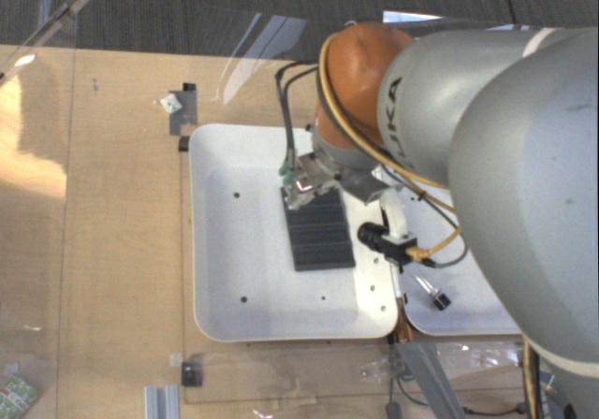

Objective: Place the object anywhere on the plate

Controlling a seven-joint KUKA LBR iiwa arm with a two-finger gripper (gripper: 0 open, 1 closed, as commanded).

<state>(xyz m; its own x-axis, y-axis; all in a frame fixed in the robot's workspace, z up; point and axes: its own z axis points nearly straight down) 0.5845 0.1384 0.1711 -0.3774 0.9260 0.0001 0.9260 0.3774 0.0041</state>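
The grey arm [487,137] reaches in over the left white bin [225,249], its orange band [360,66] above the wrist. The claw [301,185] sits low at the far end of a dark ribbed plate [320,235], which lies flat inside that bin near its right wall. Whether the claw is apart or together I cannot tell; the wrist hides it. A yellow cable [440,249] loops beside the plate. The bin rests on the wooden counter [103,221].
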